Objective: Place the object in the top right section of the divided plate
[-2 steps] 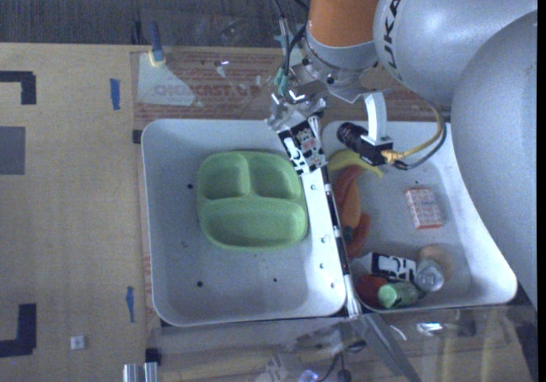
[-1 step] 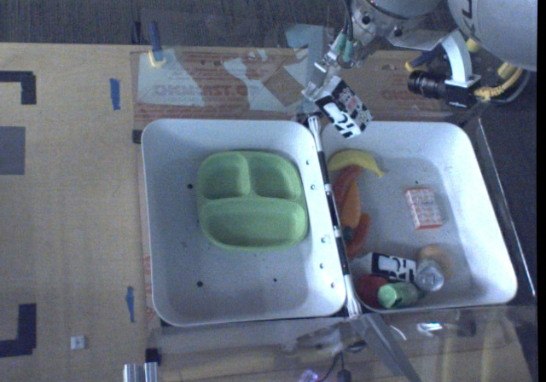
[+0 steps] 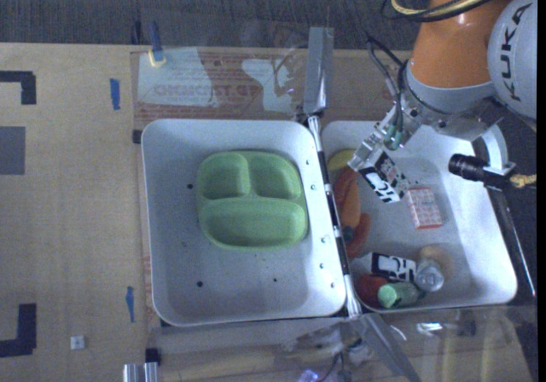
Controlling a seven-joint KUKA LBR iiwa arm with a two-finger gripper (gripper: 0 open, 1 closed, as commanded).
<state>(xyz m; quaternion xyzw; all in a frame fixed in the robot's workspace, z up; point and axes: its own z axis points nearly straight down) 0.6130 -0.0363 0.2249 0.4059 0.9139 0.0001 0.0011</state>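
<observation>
The green divided plate (image 3: pixel 252 199) lies in the left bin (image 3: pixel 166 269), with two small sections at the top and one long section below. Its top right section (image 3: pixel 277 176) holds nothing. My gripper (image 3: pixel 381 174) hangs low over the upper left part of the right bin (image 3: pixel 486 278), just right of an orange sausage-shaped object (image 3: pixel 347 193) and a yellow object (image 3: pixel 341 159). A black-and-white patterned piece sits at the gripper's tip; I cannot tell whether it is part of the gripper or an object.
The right bin also holds a pink packet (image 3: pixel 424 205), a black-and-white item (image 3: pixel 392 265), a green bottle (image 3: pixel 397 295), a red object (image 3: pixel 368 286) and a silvery round thing (image 3: pixel 429 274). A metal divider (image 3: pixel 317 73) stands between the bins at the back.
</observation>
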